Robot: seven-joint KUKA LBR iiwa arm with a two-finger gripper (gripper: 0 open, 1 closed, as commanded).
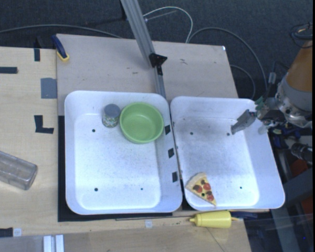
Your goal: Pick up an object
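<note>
A green bowl (142, 122) and small grey-lidded can (111, 115) stand far in the left bin; a pizza slice (201, 187) lies near-left in the right bin.

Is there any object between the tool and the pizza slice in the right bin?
Nothing visible. The tool hangs over the right bin, and only bare bin floor lies between it and the pizza slice at the front edge.
</note>
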